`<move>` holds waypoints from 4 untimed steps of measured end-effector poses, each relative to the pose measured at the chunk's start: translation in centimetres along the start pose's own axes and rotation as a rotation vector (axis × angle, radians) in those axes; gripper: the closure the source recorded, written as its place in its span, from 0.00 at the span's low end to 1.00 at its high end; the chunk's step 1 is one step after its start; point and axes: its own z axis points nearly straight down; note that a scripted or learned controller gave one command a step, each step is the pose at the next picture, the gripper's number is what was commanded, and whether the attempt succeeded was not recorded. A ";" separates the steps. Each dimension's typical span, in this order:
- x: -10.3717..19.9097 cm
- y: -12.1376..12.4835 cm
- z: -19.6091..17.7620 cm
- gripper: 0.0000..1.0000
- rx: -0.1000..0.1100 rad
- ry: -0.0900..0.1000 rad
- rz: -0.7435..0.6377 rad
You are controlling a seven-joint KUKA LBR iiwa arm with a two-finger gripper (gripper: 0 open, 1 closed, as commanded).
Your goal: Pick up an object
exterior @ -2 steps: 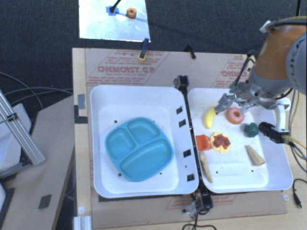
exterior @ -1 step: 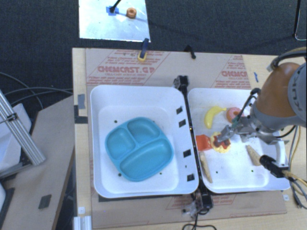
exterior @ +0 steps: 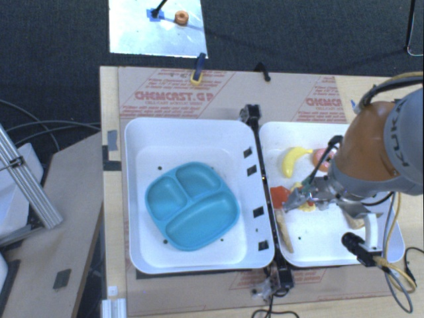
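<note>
I am looking down on the bench from above, and the grey arm (exterior: pixel 384 144) is reaching in from the right over the right white bin (exterior: pixel 311 247). Its gripper (exterior: pixel 299 197) is sitting low by that bin's left wall; I cannot tell from here whether its jaws are parted or closed, or whether they are grasping anything. A red object (exterior: pixel 279 194) is lying just beside the gripper tip, near the divider between the bins, and a small yellow piece (exterior: pixel 307 207) is showing just under the gripper. A tan stick-like object (exterior: pixel 284 230) is lying along the left wall nearer to me. The near part of this bin's floor is giving the most open room. Farther back, a yellow banana-shaped toy (exterior: pixel 293 159) is resting beside a pink object (exterior: pixel 322 156) that the arm is partly covering.

The left white bin (exterior: pixel 142 144) is holding a blue divided plate (exterior: pixel 191 205), tilted, filling much of its floor, with bare margin along the rim.

Beyond the bins, brown printed cardboard (exterior: pixel 172 95) is covering the bench, and a shiny square sheet (exterior: pixel 157 20) is lying on dark carpet.
</note>
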 end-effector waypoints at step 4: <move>-6.4 -2.3 4.1 0.00 0.001 0.000 0.001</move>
